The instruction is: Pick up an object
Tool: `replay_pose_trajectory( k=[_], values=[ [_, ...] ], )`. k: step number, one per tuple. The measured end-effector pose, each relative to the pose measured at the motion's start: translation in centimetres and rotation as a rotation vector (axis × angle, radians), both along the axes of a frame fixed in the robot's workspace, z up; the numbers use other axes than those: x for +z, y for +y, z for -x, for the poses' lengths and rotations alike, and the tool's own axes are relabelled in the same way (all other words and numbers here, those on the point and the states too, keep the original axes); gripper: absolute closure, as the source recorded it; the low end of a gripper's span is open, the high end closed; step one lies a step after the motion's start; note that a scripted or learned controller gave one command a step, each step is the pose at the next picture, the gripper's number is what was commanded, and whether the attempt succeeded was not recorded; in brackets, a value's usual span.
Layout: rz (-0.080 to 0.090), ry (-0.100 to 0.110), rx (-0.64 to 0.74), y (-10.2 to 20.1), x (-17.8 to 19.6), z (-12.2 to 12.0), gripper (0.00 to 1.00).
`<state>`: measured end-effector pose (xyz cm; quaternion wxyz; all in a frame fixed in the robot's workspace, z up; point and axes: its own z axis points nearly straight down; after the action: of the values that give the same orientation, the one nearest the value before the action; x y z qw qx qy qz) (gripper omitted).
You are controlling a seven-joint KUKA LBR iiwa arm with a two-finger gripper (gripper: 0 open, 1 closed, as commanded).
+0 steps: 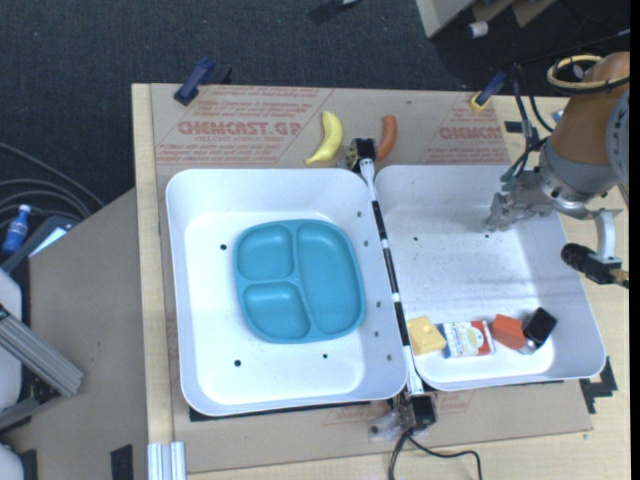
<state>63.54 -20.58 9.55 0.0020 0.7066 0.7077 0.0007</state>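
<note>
The right bin (470,268) holds several small objects along its near edge: a yellow cheese wedge (426,335), a white and red carton (466,339), an orange block (508,331) and a black block (540,325). My gripper (507,211) hangs over the far right part of this bin, well behind those objects, with nothing visible between its fingers. A blue divided plate (298,279) lies in the left bin (200,298).
A yellow banana (326,138) and an orange carrot-like piece (386,136) lie on the board behind the bins. A blue clamp (194,81) sits at the board's far left corner. Cables run behind the arm at the upper right.
</note>
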Motion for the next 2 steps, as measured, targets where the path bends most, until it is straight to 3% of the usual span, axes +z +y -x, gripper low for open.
replay_pose_trajectory(
  k=[1,2],
  values=[
    [0.0,0.0,0.0,0.0,0.0,0.0,0.0],
    [-0.008,0.008,0.0,-0.8,-1.1,6.8,0.0]
  ],
)
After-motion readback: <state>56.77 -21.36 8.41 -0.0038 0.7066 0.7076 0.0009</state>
